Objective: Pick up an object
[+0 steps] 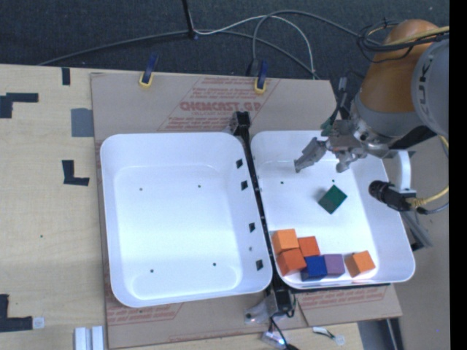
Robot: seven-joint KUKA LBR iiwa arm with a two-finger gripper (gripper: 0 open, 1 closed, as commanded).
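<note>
A dark green block (333, 198) lies alone in the middle of the right bin (379, 217). Along that bin's front edge sit several blocks in a cluster: an orange one (284, 238), a red one (309, 246), a blue one (315, 267), a purple one (333, 264) and another orange one (360, 262). My gripper (321, 165) hangs over the back half of the right bin, above and slightly behind the green block. Its fingers are spread open with nothing between them.
The left bin (117, 195) stands beside the right one, with a black divider strip (252, 203) between them. Both rest on a cardboard sheet (211, 100) held by clamps at the back. A cable (277, 28) runs behind the bins.
</note>
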